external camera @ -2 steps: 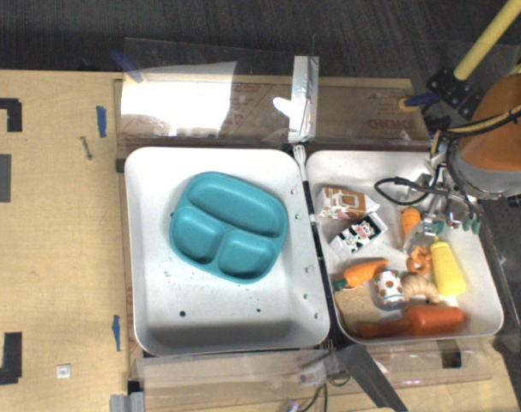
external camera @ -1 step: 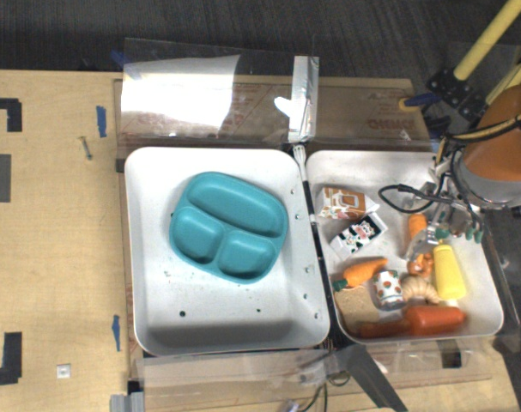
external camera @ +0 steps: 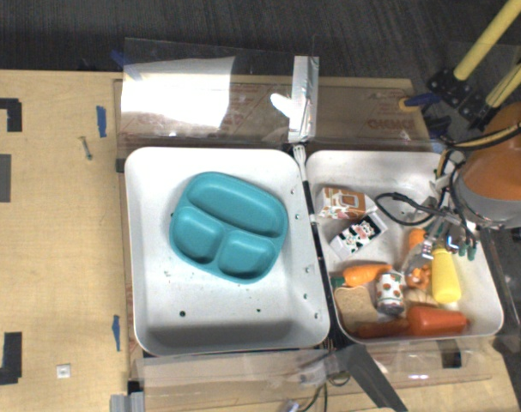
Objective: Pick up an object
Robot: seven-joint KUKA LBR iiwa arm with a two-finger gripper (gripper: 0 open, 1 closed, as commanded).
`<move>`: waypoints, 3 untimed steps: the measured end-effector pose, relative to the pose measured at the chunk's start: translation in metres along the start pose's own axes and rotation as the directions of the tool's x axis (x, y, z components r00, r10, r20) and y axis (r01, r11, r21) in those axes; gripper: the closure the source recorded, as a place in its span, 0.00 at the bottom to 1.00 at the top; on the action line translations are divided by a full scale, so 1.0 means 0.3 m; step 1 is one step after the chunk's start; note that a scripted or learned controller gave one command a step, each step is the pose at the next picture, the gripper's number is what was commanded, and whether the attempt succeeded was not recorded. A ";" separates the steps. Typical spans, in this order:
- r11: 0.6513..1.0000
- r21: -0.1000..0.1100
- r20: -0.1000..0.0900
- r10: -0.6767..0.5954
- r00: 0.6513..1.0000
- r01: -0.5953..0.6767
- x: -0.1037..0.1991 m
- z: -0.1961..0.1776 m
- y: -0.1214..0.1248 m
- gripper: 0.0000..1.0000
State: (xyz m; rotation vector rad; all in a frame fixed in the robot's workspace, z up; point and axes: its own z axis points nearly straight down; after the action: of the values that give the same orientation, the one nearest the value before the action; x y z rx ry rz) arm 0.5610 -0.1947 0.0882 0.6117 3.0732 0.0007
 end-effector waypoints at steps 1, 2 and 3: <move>0.993 0.000 0.002 0.116 0.993 -0.116 0.082 -0.002 0.013 0.00; 0.967 -0.007 0.018 0.256 0.966 -0.256 0.176 -0.012 -0.070 0.00; 0.968 -0.007 0.018 0.252 0.968 -0.252 0.175 -0.045 -0.065 1.00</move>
State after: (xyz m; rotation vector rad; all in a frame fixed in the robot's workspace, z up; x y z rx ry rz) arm 0.5050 -0.1927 0.1012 0.9912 2.9528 0.0031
